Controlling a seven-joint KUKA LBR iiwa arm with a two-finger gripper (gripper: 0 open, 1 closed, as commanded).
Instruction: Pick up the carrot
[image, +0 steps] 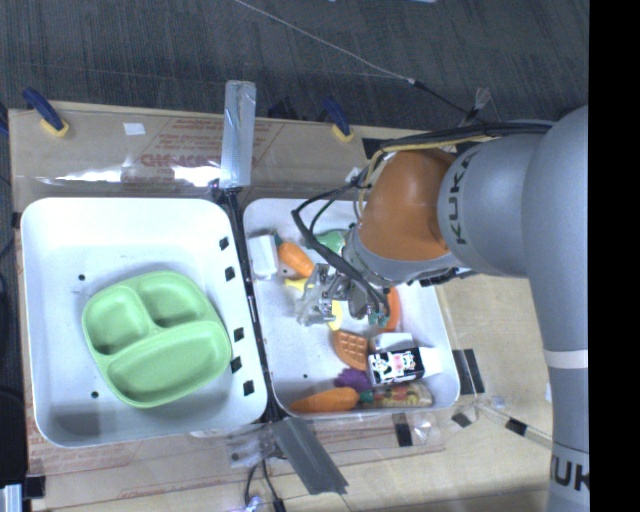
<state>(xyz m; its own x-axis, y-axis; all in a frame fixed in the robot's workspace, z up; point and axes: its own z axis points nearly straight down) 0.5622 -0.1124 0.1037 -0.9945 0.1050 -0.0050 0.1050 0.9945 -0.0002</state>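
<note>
The carrot (322, 401), orange and elongated, lies along the front wall of the right bin (432, 312), beside a purple toy (350, 380). My gripper (325, 300) hangs over the middle of that bin, above and behind the carrot and clearly apart from it. Nothing shows in its grasp. The grey arm and its orange band (400, 205) cover the bin's back right part.
A second orange toy (295, 258), a green piece (330, 240) and a yellow piece (296, 285) sit near the right bin's back left. A waffle-like piece (350, 348) lies just below the gripper. The left bin (50, 240) holds a green divided plate (155, 335).
</note>
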